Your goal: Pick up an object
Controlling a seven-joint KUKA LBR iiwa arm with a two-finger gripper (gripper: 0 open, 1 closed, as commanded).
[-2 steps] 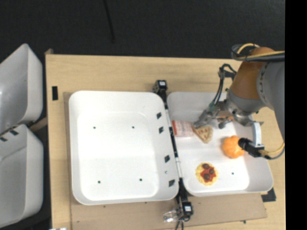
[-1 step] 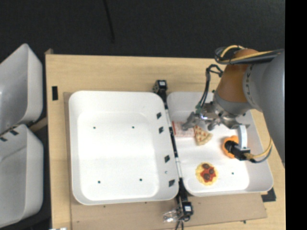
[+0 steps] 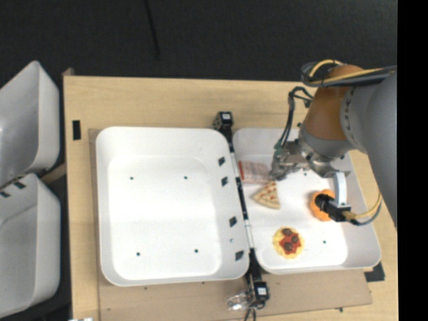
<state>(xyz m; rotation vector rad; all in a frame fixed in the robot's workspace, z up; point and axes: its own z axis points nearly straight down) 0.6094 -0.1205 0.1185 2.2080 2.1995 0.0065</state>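
Note:
In the right bin (image 3: 358, 246) lie a pizza-slice toy (image 3: 267, 196), a round yellow toy with red spots (image 3: 288, 241), an orange toy (image 3: 323, 204) and a pale pink-and-white packet (image 3: 251, 170). My gripper (image 3: 279, 169) hangs low over the bin's upper left part, just right of the packet and just above the pizza slice. Nothing shows between its tips. The grey arm with its orange band comes in from the right and covers part of the bin's far side.
The left bin (image 3: 107, 199) sits beside the right one, with a black-clipped divider (image 3: 239, 192) between them. A cable loops from the wrist past the orange toy. White objects stand off the bench at far left.

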